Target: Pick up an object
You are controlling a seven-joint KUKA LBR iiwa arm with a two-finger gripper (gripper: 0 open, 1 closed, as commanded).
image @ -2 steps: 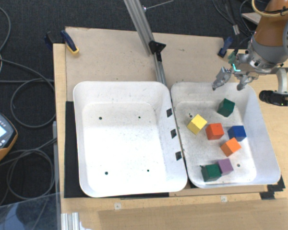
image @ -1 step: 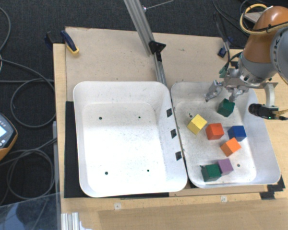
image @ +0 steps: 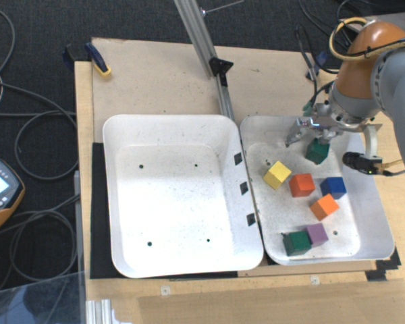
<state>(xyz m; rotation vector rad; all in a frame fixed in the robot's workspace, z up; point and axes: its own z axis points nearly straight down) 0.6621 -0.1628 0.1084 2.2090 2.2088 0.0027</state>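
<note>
My gripper (image: 317,142) hangs over the back part of the right bin (image: 364,248), reaching in from the right. A dark green block (image: 317,153) sits tilted between its fingertips, and the gripper is shut on it. Farther forward in the same bin lie a yellow block (image: 277,174), a red block (image: 302,185), a blue block (image: 333,186), an orange block (image: 324,206), a purple block (image: 317,233) and a second green block (image: 297,241).
The left bin (image: 121,133) lies beside the right one, with a raised divider between them. A slanted metal pole (image: 201,32) rises behind the bins. Cables (image: 374,164) trail off the arm at the right.
</note>
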